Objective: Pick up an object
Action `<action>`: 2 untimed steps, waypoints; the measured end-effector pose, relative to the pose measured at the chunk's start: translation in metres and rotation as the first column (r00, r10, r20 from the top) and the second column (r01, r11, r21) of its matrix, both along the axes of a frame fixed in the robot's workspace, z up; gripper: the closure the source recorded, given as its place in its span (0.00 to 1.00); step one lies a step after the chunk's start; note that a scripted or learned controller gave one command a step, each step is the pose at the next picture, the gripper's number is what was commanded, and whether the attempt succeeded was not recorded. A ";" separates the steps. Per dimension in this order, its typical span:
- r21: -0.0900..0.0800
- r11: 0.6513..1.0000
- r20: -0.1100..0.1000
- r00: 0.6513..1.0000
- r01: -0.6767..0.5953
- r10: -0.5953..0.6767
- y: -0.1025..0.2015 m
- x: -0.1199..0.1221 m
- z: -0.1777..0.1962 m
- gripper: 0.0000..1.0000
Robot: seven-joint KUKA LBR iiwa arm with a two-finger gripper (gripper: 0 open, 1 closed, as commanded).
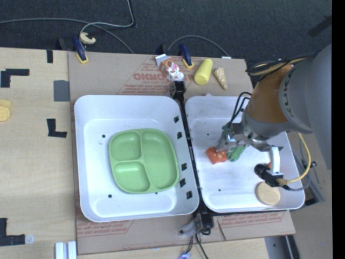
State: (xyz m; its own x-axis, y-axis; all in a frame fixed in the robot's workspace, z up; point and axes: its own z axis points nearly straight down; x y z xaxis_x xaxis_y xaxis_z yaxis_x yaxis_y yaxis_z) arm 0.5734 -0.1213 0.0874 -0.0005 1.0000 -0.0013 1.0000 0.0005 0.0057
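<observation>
Over right bin, claw touching orange object

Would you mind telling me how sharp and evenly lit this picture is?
Camera view: lighting is soft and even, with mild glare on the white bins; the green plate is fairly sharp, while the orange object beside the gripper looks blurry.
</observation>
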 end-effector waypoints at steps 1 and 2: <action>0.002 1.000 -0.005 1.000 -0.003 0.003 0.087 -0.008 0.097 1.00; 0.002 1.000 -0.007 1.000 -0.001 0.001 0.086 -0.009 0.097 0.00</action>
